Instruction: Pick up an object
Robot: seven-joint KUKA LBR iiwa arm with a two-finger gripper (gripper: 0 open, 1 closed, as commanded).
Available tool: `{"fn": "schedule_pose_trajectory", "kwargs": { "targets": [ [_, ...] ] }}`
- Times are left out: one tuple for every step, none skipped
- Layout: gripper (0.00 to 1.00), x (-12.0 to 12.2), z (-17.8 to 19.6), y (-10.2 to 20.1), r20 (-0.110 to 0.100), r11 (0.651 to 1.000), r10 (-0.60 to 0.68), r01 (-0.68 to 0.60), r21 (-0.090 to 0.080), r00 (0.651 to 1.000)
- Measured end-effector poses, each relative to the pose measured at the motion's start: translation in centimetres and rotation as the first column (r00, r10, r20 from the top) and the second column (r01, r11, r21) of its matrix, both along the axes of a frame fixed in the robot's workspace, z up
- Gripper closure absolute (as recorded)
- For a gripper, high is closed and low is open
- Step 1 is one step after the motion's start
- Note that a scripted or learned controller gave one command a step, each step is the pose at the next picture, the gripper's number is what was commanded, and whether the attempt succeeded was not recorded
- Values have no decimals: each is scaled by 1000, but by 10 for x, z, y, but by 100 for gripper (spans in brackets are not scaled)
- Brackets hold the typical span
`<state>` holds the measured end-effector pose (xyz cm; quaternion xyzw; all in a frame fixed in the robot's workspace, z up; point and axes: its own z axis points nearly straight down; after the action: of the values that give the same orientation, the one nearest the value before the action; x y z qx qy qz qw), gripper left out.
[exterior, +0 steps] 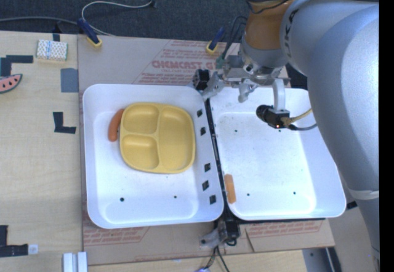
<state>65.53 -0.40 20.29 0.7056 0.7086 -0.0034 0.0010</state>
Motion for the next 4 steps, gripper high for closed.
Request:
{"fn": "schedule_pose_trajectory", "kwargs": {
  "targets": [
    [100, 0, 10, 1, -1, 1000, 2, -2, 0, 1000],
    [0, 0, 9, 0, -1, 1000, 1, -1, -2, 1000],
    [100, 0, 19, 1, -2, 1000, 3, -3, -2, 1000],
    [0, 0, 19, 0, -2, 1000, 2, -2, -2, 1000]
  ]
}}
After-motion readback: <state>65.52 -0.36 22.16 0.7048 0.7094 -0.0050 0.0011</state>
